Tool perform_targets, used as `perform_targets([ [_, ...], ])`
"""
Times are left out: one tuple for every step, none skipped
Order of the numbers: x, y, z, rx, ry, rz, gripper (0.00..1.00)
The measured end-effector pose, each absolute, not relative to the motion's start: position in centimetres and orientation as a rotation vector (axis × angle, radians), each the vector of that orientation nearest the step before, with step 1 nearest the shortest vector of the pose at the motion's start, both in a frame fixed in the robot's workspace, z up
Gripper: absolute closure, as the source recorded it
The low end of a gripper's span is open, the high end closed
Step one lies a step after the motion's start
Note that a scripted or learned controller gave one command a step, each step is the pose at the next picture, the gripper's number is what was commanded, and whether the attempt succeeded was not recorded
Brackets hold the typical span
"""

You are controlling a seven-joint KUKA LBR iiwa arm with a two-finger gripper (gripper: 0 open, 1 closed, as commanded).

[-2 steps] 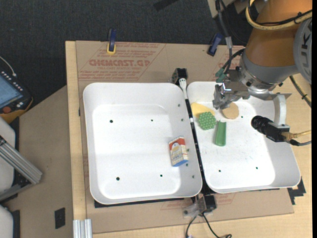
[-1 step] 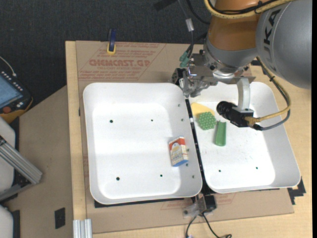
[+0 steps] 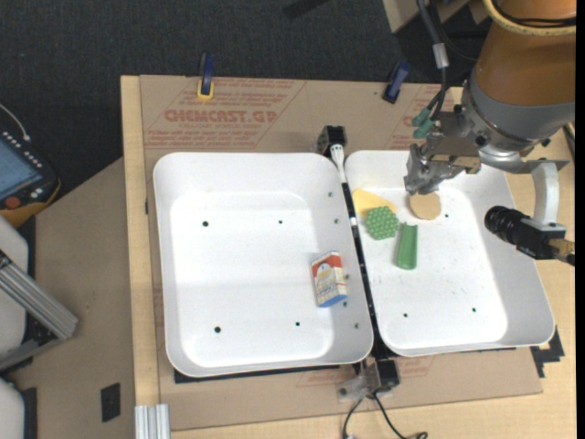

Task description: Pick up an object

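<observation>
Red print on the brown cardboard sheet [image 3: 274, 108] under the bins, along its far edge: reads roughly "CHEMCAST GP", last letters unsure; smaller red lines above and below it too fine to read. Small carton [image 3: 330, 281] in left bin [image 3: 183, 245] bears a label, illegible.

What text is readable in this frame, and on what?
"CHEMCAST GP", red print on the brown board under the bins; the last letters are faint.
More red print on the board behind the right bin: blurred, unreadable.
Small carton in the left bin: printing too small to read.
</observation>
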State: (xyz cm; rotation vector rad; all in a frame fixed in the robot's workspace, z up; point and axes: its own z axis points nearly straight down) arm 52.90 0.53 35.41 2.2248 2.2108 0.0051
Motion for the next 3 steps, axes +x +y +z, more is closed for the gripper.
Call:
perform_targets([
  [47.6, -3.2, 31.4, 2.232, 2.218, -0.008, 1.0],
  [48.0, 2.1, 35.4, 2.214, 2.225, 0.006, 1.0],
  [48.0, 1.9, 36.3, 2.219, 2.221, 0.003, 1.0],
])
